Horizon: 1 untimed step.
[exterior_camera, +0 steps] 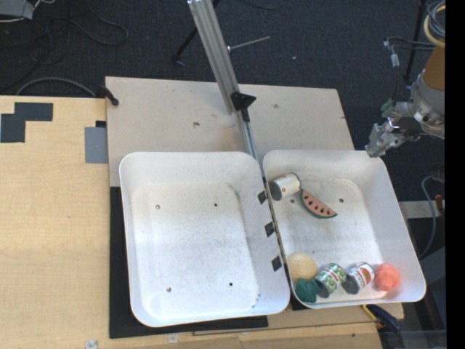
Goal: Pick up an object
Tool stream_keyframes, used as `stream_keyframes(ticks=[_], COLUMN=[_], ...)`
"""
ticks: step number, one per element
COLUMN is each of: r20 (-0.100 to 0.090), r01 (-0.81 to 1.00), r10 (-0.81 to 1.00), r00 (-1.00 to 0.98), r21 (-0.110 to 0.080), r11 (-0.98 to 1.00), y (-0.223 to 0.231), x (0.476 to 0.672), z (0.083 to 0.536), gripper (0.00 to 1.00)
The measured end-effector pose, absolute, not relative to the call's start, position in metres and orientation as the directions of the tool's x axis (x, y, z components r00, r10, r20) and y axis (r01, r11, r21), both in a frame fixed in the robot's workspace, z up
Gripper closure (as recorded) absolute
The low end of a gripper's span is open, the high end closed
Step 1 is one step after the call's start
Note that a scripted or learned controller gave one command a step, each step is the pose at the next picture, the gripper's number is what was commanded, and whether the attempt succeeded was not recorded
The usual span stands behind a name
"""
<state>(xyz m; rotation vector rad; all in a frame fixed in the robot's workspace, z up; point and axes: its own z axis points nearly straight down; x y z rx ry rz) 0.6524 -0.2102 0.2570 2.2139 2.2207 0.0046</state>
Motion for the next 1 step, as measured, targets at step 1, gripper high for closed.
stream_keyframes(ticks=[1], r20=[-0.001], r01=[1.000], r10=[1.000], r00=[-0.005], r21=[0.003], r11=[0.005], y=[-0.2110], x=[0.6529], z=[0.2837], gripper=[1.00])
